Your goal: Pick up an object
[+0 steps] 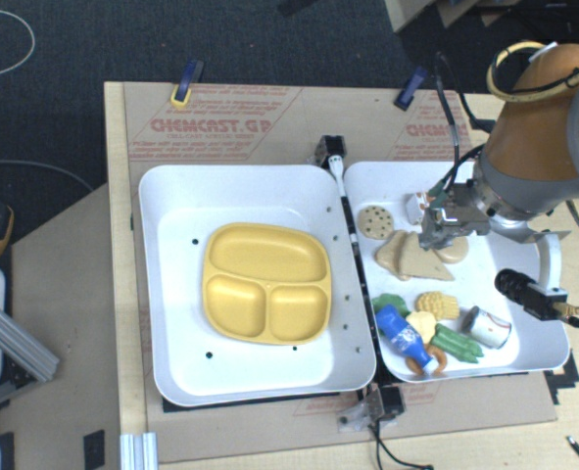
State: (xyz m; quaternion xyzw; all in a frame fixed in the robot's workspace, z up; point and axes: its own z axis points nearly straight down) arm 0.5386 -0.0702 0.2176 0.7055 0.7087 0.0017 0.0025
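Toy food pieces crowd the right bin (554, 336) at the frame's right: we see a round cookie (373, 221) near its upper left, tan wedge-shaped pieces (412, 258) at its centre, and a blue bottle (401, 329), a corn cob (436, 306) and a green pod (458, 344) along its lower edge. We see the gripper (440, 231) low over the tan pieces, though we cannot tell how it is set. Left of centre, the left bin (162, 262) holds a yellow divided tray (265, 283).
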